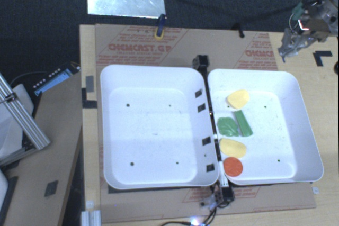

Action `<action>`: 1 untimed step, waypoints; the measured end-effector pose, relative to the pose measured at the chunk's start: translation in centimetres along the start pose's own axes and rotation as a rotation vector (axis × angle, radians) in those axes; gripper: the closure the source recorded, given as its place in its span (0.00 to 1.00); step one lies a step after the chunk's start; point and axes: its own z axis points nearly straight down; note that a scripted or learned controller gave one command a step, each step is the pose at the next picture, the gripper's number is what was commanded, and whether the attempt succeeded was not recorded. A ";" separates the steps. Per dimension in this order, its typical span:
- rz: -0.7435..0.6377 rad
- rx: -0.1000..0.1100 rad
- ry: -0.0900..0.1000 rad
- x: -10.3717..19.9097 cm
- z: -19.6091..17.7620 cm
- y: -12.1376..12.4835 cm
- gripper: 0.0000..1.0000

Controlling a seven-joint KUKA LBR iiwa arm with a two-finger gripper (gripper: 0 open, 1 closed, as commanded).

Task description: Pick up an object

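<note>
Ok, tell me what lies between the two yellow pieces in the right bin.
In the camera view, two green pieces lie side by side between the upper yellow piece and the lower yellow piece.

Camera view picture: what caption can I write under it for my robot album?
Robot tool hovering past the right bin, which holds two yellow pieces, two green pieces and an orange disc.

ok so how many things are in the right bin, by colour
yellow: 2, upper yellow piece and lower yellow piece
green: 2, green blob and green bar
orange-red: 1, orange disc
total: 5, all in the right bin
</note>
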 end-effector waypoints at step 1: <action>0.001 0.004 0.001 -1.3 -4.0 3.4 1.00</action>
